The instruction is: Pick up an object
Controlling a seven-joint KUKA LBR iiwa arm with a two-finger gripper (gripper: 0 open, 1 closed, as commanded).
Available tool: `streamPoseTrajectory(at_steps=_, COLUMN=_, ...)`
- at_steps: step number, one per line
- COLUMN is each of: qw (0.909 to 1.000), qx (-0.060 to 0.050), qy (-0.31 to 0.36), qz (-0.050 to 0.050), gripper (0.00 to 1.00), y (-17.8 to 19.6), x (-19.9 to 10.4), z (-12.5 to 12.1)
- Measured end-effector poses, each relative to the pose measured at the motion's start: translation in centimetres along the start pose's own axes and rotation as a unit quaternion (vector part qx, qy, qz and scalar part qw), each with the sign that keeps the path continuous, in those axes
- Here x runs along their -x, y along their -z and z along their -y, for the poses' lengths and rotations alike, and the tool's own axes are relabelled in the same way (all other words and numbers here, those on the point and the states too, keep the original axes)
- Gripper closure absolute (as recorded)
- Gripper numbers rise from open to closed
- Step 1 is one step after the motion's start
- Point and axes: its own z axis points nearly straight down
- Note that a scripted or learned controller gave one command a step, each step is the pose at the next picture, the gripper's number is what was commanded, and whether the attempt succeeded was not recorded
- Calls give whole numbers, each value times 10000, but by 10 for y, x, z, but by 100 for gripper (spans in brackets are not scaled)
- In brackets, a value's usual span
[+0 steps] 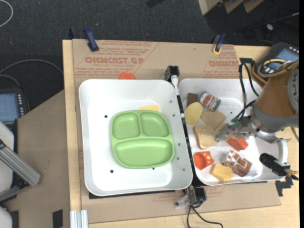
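Arm: grey with an orange band, reaching in from the right and bent low over the right bin [266, 177]; the gripper [227, 133] sits low among the toys near the middle of that bin.
Fingers: cannot tell whether they are spread or pressed together; the metal tip blurs against the items under it, and nothing is clearly seen between them.
Task things: small toy foods scattered in the right bin.
Nearest to the gripper: an orange-red block [237, 143] just beside it, and a tan bread slice [206, 137] at its left.
Upper part of the right bin: a small red and white can [209, 101], a pale yellow round piece [193, 113], a brown block [192, 99].
Lower part of the right bin: a red toy [201, 160], a yellow wedge [222, 173], a brown and white packet [239, 163].
Left bin [95, 127]: holds a green divided plate [141, 139], flat in its middle, with a pale yellow piece [149, 108] touching the plate's far edge.
Tabletop [142, 56]: brown board carrying both bins side by side, with blue clamps [90, 39] at its far edge.
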Motion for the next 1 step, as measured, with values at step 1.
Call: streamPoseTrajectory(at_steps=1, qw=10000, qx=16, qy=-15, qz=13, gripper=100, y=13, x=2, z=1)
